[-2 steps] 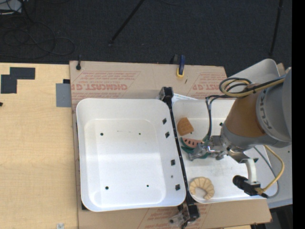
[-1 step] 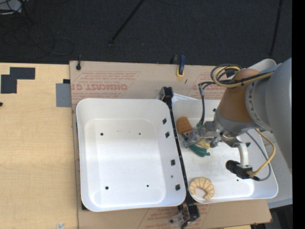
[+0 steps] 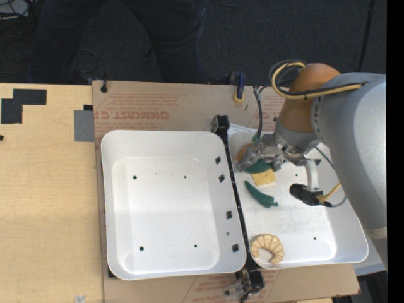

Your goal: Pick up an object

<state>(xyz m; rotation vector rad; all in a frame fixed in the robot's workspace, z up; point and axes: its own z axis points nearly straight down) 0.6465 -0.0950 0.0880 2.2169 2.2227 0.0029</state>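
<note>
A: So, where to look for something to grab?

B: Over in the right bin [image 3: 341, 248], middle right of the frame. Green pod [image 3: 261, 195] lying flat on the white floor, a bit left of the bin's middle.

A: Close to the gripper [image 3: 264, 158]?

B: Yes, just below it in the frame. Hangs over a small heap near the bin's upper left corner.

A: Wide or closed up?

B: Too hard to see from up here. Could be either.

A: Pointing which way, that pod?

B: Slanted. Long line from upper left down to lower right.

A: Touching anything?

B: Upper end right by a yellow block [image 3: 266, 178]. Maybe touching, maybe not. Hard to say.

A: Heavy?

B: Probably light, like toy food. Maybe a bit soft. Looks smooth, so likely slippery. Thin too, so easy to miss.

A: Best spot to grab?

B: Around the middle. Squeeze across the thin way, not along the long line. Better to stay off the end by the block, to dodge a bump.

A: Anything else in there?

B: Tan roll [image 3: 267, 249] at the bin's lower left corner, well apart from the pod.
</note>
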